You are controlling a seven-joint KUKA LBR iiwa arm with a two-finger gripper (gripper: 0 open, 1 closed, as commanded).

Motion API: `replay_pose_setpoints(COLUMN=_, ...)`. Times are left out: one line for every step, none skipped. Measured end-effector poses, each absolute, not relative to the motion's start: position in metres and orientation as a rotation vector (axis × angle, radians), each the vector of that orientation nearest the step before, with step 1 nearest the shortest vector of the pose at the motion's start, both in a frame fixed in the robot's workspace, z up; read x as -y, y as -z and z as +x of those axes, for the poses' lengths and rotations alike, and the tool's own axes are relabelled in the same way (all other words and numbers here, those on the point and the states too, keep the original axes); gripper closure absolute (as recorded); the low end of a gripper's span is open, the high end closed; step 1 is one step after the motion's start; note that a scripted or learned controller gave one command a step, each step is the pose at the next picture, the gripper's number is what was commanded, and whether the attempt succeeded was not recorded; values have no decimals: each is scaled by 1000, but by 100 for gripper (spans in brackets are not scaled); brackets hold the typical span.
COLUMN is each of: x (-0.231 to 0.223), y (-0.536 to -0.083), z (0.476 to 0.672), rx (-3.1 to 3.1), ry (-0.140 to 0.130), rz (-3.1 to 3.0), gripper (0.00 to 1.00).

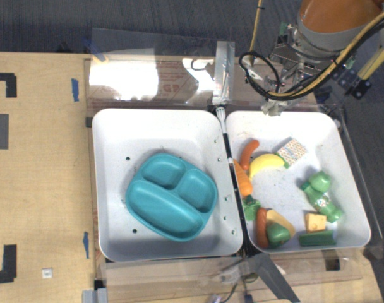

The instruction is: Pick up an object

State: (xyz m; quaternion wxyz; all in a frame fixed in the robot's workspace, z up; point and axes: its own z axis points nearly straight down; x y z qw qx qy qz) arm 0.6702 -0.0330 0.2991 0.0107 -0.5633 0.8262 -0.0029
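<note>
- Toy food pieces lie in the right bin [350, 169], which serves as the landmark for everything below.
- Near that bin's middle sits a yellow lemon [266, 163], with a small patterned packet [292, 150] just beside it toward the back wall.
- Along the bin's left wall an orange carrot [244, 169] stretches front to back, and a red sausage-like piece [261, 226] lies near the front left corner.
- A green pepper [278, 233] rests just beside the sausage; a cheese-coloured block [316, 221] and a dark green strip [316, 238] sit by the front wall.
- Green leafy pieces [319, 191] are on the bin's right side.
- Left of this bin, the other white bin [110, 137] carries a teal divided plate [172, 196].
- Above the right bin's back edge hangs the arm [334, 11], cables looped around its wrist; the tool [272, 108] is at that back rim, and I cannot tell whether it is released or clenched.
- Nothing is seen in its grasp.
</note>
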Motion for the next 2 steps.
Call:
replay_pose_setpoints(x=13, y=-301, z=668, rx=-2531, ry=4, rz=-1844, gripper=100)
replay_pose_setpoints(x=12, y=-315, z=670, rx=-2525, ry=9, rz=-1834, gripper=100)
